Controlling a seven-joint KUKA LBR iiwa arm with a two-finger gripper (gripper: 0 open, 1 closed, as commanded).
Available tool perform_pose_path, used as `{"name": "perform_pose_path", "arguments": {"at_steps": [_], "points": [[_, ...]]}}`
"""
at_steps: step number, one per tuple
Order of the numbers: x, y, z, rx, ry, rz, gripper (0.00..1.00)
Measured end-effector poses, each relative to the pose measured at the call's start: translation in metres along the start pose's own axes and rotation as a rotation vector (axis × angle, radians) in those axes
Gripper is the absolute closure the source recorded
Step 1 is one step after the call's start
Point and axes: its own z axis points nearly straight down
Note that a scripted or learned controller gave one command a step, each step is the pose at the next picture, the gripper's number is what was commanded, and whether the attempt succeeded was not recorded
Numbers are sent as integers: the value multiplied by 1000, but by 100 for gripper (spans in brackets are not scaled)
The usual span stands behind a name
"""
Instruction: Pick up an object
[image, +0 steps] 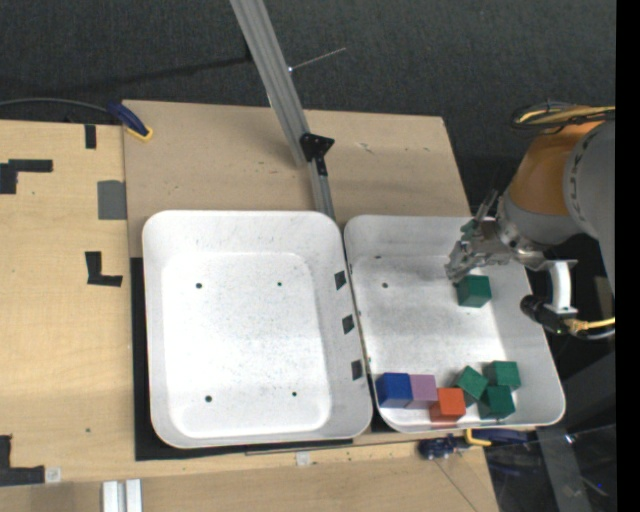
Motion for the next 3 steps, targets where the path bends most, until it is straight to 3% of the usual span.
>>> {"name": "perform_pose_path", "arguments": {"at_steps": [1, 2, 3], "points": [[-5, -1, -62, 17, 7, 3, 100], [-5, 1, -107, 17, 7, 3, 100], [55, -1, -99, 23, 10, -2, 100]]}}
